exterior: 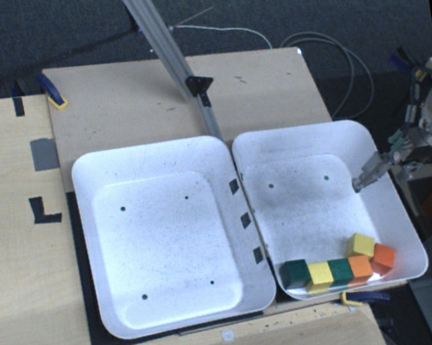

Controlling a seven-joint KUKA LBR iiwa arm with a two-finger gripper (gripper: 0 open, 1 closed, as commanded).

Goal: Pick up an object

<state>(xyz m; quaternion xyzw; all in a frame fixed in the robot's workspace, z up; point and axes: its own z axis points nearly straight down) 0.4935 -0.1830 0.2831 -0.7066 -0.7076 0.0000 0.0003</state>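
Sat at right edge of frame, pincer [367, 174] hovering over right rim of right-hand bin [301, 146]; open or closed: could not tell. Lay clustered in lower right corner of that bin: blocks [338, 267], touching in a row. Best done by descending on the orange block [383, 256] at the row's end, clear of bin wall, closing across free faces

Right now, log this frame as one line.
gripper: over right bin right rim, holding nothing | blocks: clustered along right bin's near edge | pick: not yet
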